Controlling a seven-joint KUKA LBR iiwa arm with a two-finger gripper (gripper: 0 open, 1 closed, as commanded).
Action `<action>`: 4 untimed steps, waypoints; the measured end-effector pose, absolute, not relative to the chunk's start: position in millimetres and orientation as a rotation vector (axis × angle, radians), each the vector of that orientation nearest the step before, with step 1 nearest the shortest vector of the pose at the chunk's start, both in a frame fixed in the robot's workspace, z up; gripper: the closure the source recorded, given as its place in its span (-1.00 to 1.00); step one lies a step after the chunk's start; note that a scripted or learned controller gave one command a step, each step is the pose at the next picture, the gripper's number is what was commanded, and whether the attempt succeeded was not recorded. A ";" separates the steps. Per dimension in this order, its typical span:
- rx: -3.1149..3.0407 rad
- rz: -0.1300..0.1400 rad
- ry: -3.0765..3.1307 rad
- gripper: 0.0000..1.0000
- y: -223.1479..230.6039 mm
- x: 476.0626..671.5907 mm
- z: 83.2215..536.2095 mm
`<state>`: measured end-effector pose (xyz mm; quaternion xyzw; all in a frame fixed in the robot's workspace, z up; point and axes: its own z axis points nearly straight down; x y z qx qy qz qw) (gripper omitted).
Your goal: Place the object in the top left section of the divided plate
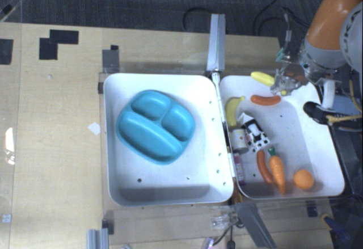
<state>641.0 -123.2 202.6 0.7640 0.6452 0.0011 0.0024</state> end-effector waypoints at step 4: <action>2.193 -0.001 2.251 1.00 76.5 668.4 183.1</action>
